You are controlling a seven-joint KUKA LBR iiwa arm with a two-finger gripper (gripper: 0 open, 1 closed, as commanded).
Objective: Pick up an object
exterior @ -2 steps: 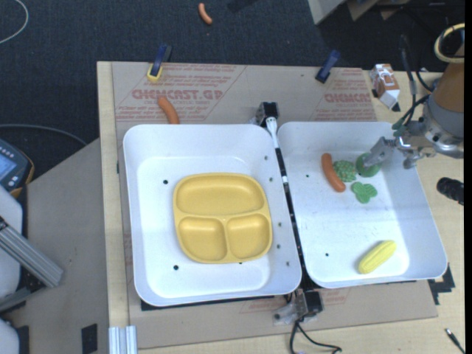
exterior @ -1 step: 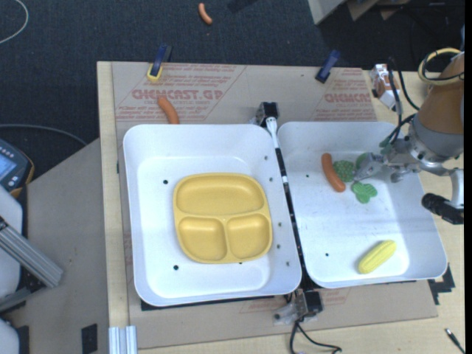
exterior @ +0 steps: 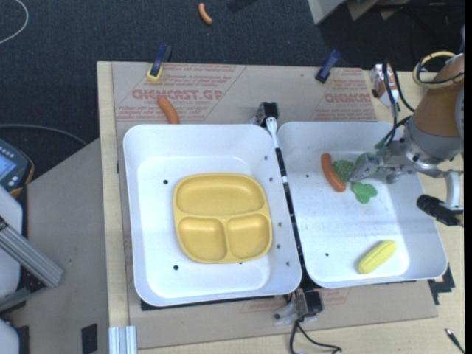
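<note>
In the right bin (exterior: 413, 231) an orange sausage (exterior: 332, 172) lies near the far left part. A green leafy piece (exterior: 363, 192) lies just to its right, with another bit of green (exterior: 345, 169) beside the sausage. A yellow corn cob (exterior: 377, 257) rests near the bin's front edge. My gripper (exterior: 363, 169) reaches in from the right and sits low over the green pieces, right next to the sausage. The grey arm with its orange band (exterior: 441, 109) stretches back behind it. I see nothing lifted off the bin floor.
The left bin (exterior: 147, 198) holds a yellow divided plate (exterior: 221, 217). Another orange sausage (exterior: 169, 110) lies on the cardboard behind that bin. Blue clamps (exterior: 158, 61) (exterior: 328, 66) grip the board's far edge. Cables (exterior: 387, 87) hang near the arm.
</note>
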